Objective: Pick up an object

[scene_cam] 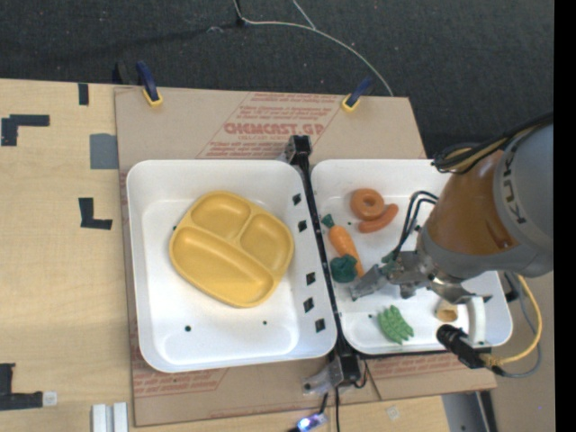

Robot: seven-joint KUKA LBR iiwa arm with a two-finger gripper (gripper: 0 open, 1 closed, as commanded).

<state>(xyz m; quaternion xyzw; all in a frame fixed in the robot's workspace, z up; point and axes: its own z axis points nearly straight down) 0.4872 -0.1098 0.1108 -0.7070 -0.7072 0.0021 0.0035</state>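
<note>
Right bin [409, 171]: gripper [367, 286] hovering low, jaw state impossible to tell. Carrot [342, 240] and teal piece [343, 267] lying just left; green leafy toy [393, 323] near; orange ring [367, 202] far. Left bin [153, 241]: yellow divided plate [232, 247].

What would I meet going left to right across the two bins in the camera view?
Yellow divided plate in the left bin → toy carrot → orange ring → green leafy toy → small tan piece.
</note>
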